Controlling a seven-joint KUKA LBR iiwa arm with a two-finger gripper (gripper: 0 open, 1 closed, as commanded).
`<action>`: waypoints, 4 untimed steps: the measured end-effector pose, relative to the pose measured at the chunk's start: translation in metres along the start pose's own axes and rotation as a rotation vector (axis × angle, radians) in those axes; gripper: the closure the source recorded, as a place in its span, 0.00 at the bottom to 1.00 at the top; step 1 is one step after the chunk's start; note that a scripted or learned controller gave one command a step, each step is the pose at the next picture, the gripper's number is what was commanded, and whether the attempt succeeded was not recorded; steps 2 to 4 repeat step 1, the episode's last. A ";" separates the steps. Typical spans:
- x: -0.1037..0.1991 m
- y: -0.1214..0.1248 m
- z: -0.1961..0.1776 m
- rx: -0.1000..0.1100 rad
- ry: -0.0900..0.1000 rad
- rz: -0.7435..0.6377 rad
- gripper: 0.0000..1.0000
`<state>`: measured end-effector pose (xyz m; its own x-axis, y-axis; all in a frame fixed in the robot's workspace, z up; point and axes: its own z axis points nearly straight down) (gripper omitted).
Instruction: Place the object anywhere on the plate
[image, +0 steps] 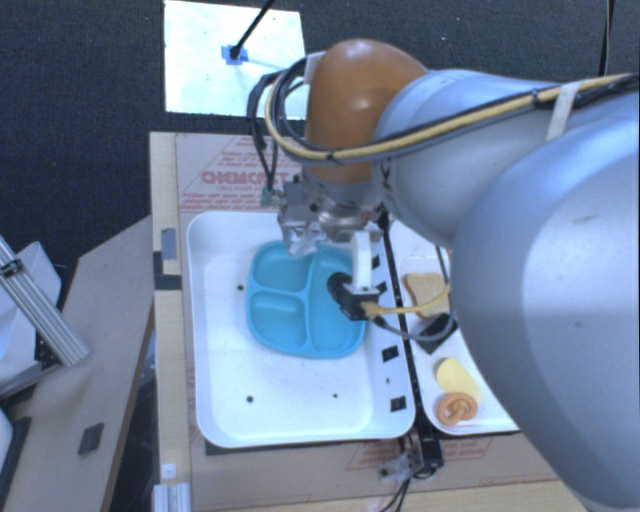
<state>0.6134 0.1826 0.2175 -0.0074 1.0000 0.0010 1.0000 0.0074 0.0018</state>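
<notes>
Left bin (222, 340): white and shallow, it encloses the plate on all sides, with bare floor to the plate's left and below it.
Plate (285, 312): blue, with divided compartments, lying flat in the upper middle of the left bin.
Gripper (306, 240): metal, pointing down over the plate's top edge, at the upper left compartment.
Grip: the wrist hides the tips, so I cannot tell whether it is open or shut, or whether anything is held.
Orange band (355, 90): directly above the gripper, beyond the plate's top edge.
Black part (345, 296): hangs over the plate's right side, below a white bracket. A yellow cable leads from it away to the right. It looks like wrist hardware, though I cannot be sure.
Arm (500, 170): grey and bulky, coming in from the right of the plate and covering much of the right bin.
Right bin (490, 428): white, just right of the plate's bin, across a dark divider strip.
Bread slice (425, 289): tan, in the right bin, level with the plate's middle and well clear of the gripper.
Yellow block (455, 375): in the right bin, lower than the plate's bottom edge and apart from the gripper.
Orange ring (458, 409): touching the yellow block's lower side, the farthest of the three from the plate.
</notes>
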 end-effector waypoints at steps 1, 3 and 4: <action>-0.001 0.000 0.000 0.001 0.000 0.002 0.00; -0.001 0.000 0.000 0.001 0.000 0.002 0.00; -0.001 0.000 0.000 0.001 0.000 0.002 0.00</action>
